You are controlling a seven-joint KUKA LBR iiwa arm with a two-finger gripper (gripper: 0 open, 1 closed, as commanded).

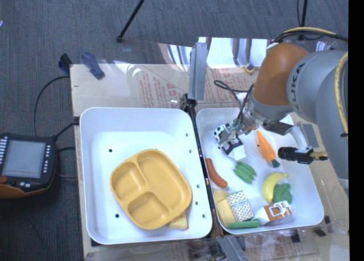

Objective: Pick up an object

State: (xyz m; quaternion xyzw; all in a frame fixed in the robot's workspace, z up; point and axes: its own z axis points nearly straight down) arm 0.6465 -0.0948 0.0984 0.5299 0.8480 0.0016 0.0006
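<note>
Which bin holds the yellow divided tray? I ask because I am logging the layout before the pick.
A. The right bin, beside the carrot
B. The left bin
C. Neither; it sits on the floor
B: the yellow divided tray lies inside the left bin, while the carrot and other toy foods lie in the right bin.

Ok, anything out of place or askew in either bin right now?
One thing: in the left bin, a yellow piece pokes out from under the yellow divided tray's near edge, so the tray partly sits on it. The toy food in the right bin is loosely scattered, nothing spilled outside.
</note>
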